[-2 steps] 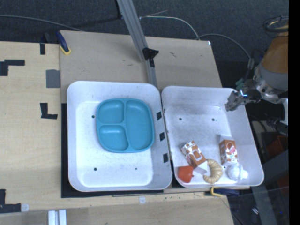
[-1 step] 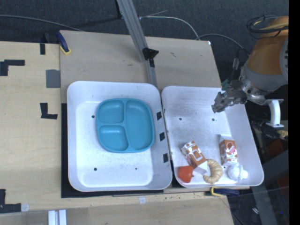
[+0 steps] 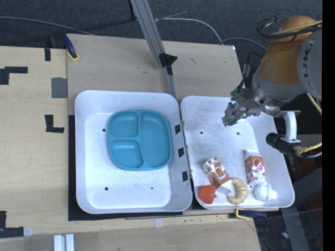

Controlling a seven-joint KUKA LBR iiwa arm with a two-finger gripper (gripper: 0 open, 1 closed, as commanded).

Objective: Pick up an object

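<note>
My gripper hangs over the far part of the right bin, pointing down, with nothing seen between its fingers. Along that bin's near edge lie a small red-and-white carton, a second red-and-white carton, a tan croissant-shaped piece, a red-orange piece and a white piece. All of these sit well below the gripper in the view, apart from it.
The left bin holds a teal divided plate. A grey metal post slants up from between the bins at the back. The arm's body fills the right side above the right bin.
</note>
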